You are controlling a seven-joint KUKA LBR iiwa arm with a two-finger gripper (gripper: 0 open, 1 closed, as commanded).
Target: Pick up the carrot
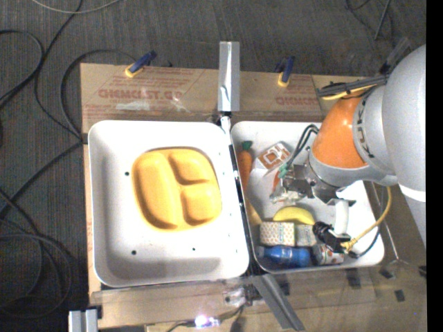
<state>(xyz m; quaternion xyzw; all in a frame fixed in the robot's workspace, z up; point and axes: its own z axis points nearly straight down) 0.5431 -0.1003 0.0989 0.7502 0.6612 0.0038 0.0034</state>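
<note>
The carrot [245, 162] is orange with a green top and lies along the left wall of the right bin [374, 254], pointing toward the front. My gripper [288, 187] hangs over the middle of that bin, to the right of the carrot and apart from it. It sits just above the banana [293, 215]. Nothing can be made out between its jaws.
A small orange-and-white carton [275, 156] lies behind the gripper. Along the right bin's front wall sit a patterned box [285, 234], a blue object [286, 256] and a small can [327, 256]. The left bin [111, 254] holds a yellow divided tray [178, 187].
</note>
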